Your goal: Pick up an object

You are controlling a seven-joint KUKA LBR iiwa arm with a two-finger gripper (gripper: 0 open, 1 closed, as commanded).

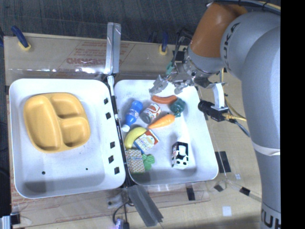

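Above the right bin's (202,128) far edge, pincer (167,84) angled down.

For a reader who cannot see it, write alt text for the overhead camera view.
A grey robot arm's gripper hovers over the right bin, above a sausage, carrot, banana and other toy groceries. The left bin holds a yellow divided tray.

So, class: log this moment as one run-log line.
gripper: above sausage, right bin's far end | holding: nothing seen | carrot, banana: in bin | left bin: yellow tray
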